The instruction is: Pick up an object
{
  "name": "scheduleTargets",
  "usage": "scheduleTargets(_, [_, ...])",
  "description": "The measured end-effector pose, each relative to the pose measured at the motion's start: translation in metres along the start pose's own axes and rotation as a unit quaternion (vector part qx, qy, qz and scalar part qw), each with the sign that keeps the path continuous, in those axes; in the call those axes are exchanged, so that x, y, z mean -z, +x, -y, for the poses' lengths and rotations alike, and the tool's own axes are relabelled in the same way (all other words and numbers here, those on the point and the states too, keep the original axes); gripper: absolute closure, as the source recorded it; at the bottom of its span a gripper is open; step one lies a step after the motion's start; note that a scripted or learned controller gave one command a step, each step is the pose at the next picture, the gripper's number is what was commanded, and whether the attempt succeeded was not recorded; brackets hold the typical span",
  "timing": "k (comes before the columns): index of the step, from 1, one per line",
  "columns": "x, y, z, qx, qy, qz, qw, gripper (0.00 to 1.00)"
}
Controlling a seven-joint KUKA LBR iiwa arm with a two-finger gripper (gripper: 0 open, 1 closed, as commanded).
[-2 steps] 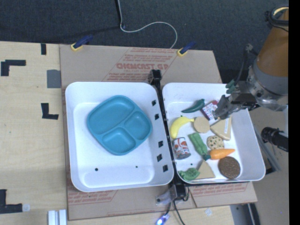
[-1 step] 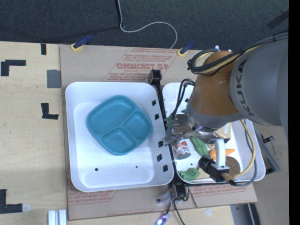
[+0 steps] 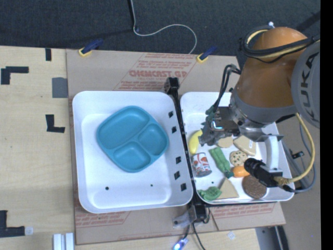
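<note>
My gripper (image 3: 214, 134) hangs low over the right bin (image 3: 190, 104), just right of a yellow banana-like piece (image 3: 195, 141). The arm's orange and grey body covers the bin's upper right part. Below the gripper lie a red and white can (image 3: 202, 163), a long green vegetable (image 3: 221, 160), a spotted cookie (image 3: 238, 158), an orange piece (image 3: 239, 172), a brown round disc (image 3: 254, 188), a tan wedge (image 3: 229, 189) and a green leafy piece (image 3: 210, 194). A pale flat piece (image 3: 244, 145) sits right of the gripper. Nothing is visibly held.
The left bin (image 3: 86, 105) holds a blue divided plate (image 3: 131, 138). Black clips run along the divider (image 3: 179, 139) between the bins. A white cable (image 3: 156, 33) loops across the cardboard behind the bins.
</note>
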State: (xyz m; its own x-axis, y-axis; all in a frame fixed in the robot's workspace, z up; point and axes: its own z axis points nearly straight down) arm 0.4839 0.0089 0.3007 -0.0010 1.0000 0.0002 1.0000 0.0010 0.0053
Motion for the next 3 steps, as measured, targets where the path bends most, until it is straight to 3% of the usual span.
scheduleTargets(2, [0.128,0.092,-0.001,0.004,0.000,-0.001,1.0000,1.00])
scheduleTargets(3, [0.134,0.089,-0.001,0.001,0.004,0.001,1.0000,1.00])
